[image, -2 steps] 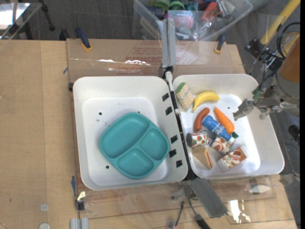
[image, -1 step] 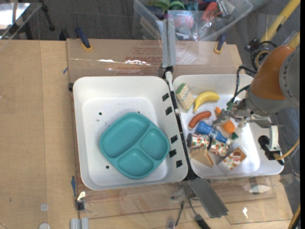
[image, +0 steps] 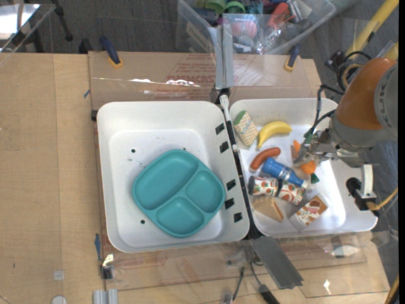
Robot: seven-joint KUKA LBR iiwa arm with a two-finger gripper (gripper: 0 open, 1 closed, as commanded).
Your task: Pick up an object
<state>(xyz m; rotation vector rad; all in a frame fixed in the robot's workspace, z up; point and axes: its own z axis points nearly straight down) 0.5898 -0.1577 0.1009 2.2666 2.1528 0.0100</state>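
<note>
Reaches in from the right: grey arm (image: pixel 373 116) with its orange band, gripper (image: pixel 310 149) low over the right bin (image: pixel 354 219), near the middle of that bin's right half. Open or closed: cannot tell, too blurred and partly hidden by the wrist. Nothing plainly seen gripped.

Just under the gripper, toward the bin's near edge: a small orange piece (image: pixel 307 166), touching or nearly touching the tool; cannot tell which. Just beside it, a little green bit (image: pixel 314 178).

Elsewhere in the right bin, a loose cluster of possible picks:
- by the far left corner, a pale green-printed pack (image: pixel 245 128), tilted
- beside it toward the far edge, a yellow banana (image: pixel 273 132), curved, lying flat
- nearer the middle, a red sausage (image: pixel 264 158), slanted
- just below that, a blue bottle (image: pixel 278 170) on its side, touching the sausage or close to it
- along the near left part, a small printed can (image: pixel 262 185), a red-and-white carton (image: pixel 291 193), a tan wedge (image: pixel 271 209)
- toward the near edge, another carton (image: pixel 310 211), tilted, apart from the gripper

In the left bin (image: pixel 114 170): a teal divided plate (image: pixel 179 192), turned askew, lying toward the near right corner.

Beyond both bins, at the bench's far edge: a clear tub (image: pixel 253 18) heaped with coloured toys.
</note>
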